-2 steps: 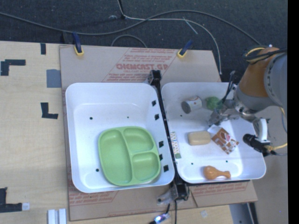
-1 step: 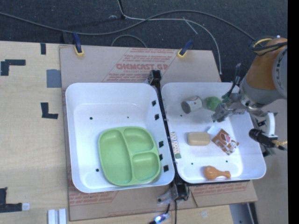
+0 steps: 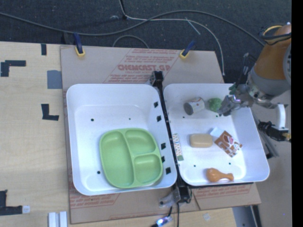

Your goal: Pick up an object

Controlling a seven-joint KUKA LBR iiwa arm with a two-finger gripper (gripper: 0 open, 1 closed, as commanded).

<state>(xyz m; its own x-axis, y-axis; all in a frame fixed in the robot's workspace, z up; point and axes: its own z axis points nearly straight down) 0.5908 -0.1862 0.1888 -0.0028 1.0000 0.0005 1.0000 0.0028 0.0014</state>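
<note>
The right bin (image 3: 251, 141) holds a small grey and white cylinder (image 3: 193, 106), a green lump (image 3: 214, 103), a tan soap-like block (image 3: 201, 140), a brown patterned packet (image 3: 228, 144) and an orange drumstick-shaped toy (image 3: 218, 175). My gripper (image 3: 227, 106) hangs at the bin's far right corner, just right of the green lump, pointing down and left. Nothing shows between its fingers. Whether they touch the green lump I cannot tell.
A green divided plate (image 3: 131, 158) lies in the left bin (image 3: 80, 126). A black divider clip (image 3: 157, 78) sits between the bins. Cables run across the dark floor behind the bench. Cardboard lies under both bins.
</note>
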